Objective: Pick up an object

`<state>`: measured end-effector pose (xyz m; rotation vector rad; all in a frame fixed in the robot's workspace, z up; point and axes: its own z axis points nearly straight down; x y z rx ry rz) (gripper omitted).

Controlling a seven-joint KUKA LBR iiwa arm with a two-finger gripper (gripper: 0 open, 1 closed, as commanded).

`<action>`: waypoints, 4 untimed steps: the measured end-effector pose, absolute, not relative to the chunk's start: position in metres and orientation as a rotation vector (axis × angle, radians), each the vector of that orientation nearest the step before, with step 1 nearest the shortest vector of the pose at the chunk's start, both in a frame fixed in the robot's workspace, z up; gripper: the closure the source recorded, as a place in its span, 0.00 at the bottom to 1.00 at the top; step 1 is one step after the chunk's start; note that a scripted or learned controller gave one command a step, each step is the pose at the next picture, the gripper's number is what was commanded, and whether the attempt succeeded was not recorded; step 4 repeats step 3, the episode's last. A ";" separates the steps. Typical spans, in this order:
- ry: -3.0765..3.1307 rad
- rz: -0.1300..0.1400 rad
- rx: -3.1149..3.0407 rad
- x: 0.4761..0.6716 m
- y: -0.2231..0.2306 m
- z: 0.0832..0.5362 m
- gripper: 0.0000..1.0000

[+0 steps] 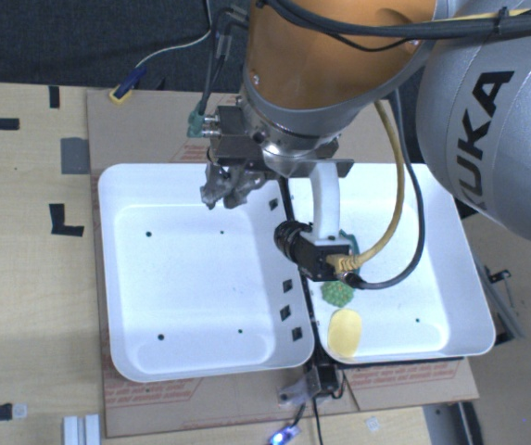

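We see the KUKA arm poised over the two white bins, its gripper at twelve o'clock of the left bin; we cannot tell its state. A green object and a pale yellow object lie touching at seven o'clock of the right bin, well apart from the gripper

Glossy orange arm band, smooth white plastic bins, matt cardboard underlay, bumpy green obj

bench: tan board, black marks | cardboard sheet | backdrop: dark cloth
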<state>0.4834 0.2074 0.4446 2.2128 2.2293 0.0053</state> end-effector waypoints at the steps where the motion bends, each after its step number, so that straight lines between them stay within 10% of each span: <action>1: 2.223 0.015 2.215 0.484 0.207 0.541 1.00; 2: 2.229 -0.029 2.223 0.482 0.234 0.365 1.00; 3: 2.223 0.017 2.215 0.484 0.233 0.500 1.00; 4: 2.223 0.017 2.215 0.484 0.233 0.500 1.00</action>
